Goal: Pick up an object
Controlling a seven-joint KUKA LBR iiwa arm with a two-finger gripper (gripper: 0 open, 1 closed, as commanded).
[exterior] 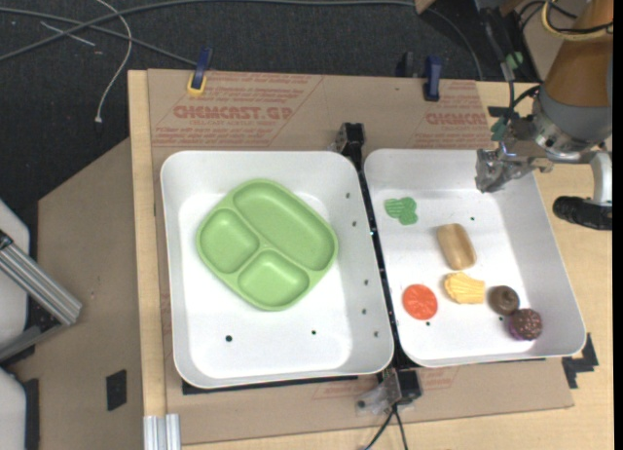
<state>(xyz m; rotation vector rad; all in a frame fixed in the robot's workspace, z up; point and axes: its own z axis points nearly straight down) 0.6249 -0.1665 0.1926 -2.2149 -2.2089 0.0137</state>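
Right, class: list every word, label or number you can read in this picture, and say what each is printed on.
"GICHCAST GP", roughly, in faded red print on the cardboard sheet behind the left bin; the letters are blurred, so the spelling is uncertain.
A second red print of the same kind behind the right bin is too blurred to read.
Smaller red lines under both prints are too small to read.

1. Green leafy piece (400,209): flat, left of and just below the jaws.
2. Tan bread roll (455,244): below the jaws.
3. Orange-red round slice (421,301), yellow ridged piece (465,289), brown doughnut (503,299), dark purple lump (525,323): farther below, in a row.
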